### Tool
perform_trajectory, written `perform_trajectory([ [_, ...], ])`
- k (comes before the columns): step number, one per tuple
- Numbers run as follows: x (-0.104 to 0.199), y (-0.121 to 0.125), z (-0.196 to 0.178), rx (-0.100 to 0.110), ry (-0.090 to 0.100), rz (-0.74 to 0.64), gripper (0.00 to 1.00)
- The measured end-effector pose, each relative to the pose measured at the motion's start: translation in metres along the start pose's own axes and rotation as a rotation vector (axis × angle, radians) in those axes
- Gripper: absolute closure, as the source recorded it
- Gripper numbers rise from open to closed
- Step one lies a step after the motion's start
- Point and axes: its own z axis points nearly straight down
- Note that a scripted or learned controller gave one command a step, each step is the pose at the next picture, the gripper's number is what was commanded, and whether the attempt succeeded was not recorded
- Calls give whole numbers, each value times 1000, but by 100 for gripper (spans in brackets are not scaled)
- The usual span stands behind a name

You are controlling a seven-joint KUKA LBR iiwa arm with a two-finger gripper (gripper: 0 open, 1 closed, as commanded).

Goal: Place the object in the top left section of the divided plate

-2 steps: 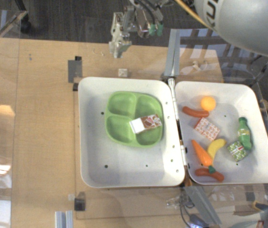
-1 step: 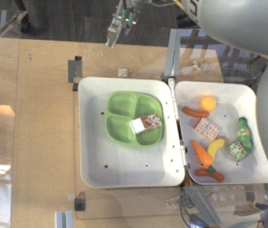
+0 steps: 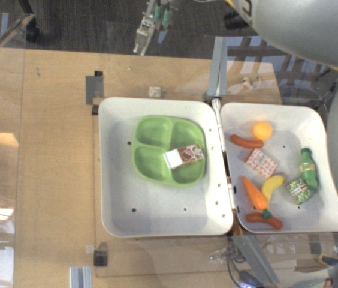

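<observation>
My pincer [image 3: 151, 23] sits at top centre of the frame, above the table [image 3: 43, 161]; can't tell its state. Small carton [image 3: 184, 156] lies on the green divided plate [image 3: 151, 161], across its lower-right section, in the left bin [image 3: 115, 209].

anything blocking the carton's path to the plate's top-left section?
Nothing visible. The small carton lies on the green divided plate, over the ridge by the lower right section. The top left section is bare, with only the plate's low dividers between.
</observation>
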Motion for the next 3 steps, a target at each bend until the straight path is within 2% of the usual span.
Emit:
perform_trajectory([
  [1,0,1,-12,-3,-5,-4,100],
  [2,-7,-36,12,3,6,-350,100],
  [3,-16,-41,11,0,5,-649,100],
])
